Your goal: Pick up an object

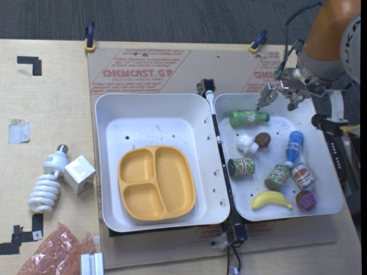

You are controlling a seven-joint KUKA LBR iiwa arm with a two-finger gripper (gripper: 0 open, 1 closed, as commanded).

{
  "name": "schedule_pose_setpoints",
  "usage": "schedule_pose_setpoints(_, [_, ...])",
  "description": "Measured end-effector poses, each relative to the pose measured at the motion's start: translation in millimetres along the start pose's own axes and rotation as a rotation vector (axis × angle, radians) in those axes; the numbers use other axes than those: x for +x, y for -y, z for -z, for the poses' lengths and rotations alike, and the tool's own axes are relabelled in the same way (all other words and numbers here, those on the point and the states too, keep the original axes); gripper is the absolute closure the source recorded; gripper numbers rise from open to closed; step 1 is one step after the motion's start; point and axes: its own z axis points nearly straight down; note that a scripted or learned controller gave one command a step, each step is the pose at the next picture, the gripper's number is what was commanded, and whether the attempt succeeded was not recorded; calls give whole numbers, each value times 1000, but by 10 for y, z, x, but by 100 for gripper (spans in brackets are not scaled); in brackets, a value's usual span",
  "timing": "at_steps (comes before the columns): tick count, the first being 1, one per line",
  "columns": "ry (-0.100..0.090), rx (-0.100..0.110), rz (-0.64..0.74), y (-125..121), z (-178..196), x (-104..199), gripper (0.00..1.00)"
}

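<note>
Hovering tool: two-finger gripper (281, 95), fingers spread wide, holding nothing.
Nearest item: green plastic bottle (248, 117), just below-left of gripper.

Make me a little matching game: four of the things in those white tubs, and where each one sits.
Things:
1. Yellow three-compartment plastic plate
2. Green plastic bottle lying on its side
3. Yellow toy banana
4. Blue plastic bottle

Places:
A. Right bin, near front edge
B. Left bin
C. Right bin, far end, nearest the claw
D. Right bin, right side, midway back

Pairs: 1-B, 2-C, 3-A, 4-D
</note>
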Motion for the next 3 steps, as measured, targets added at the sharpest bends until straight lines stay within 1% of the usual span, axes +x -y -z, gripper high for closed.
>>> schedule_pose_setpoints(1, [-1, 9, 0, -83, -1209, -247, 0])
schedule_pose_setpoints(2, [0, -1, -3, 367, -1194, -235, 0])
schedule_pose_setpoints(3, [1, -2, -5, 362, -1091, -245, 100])
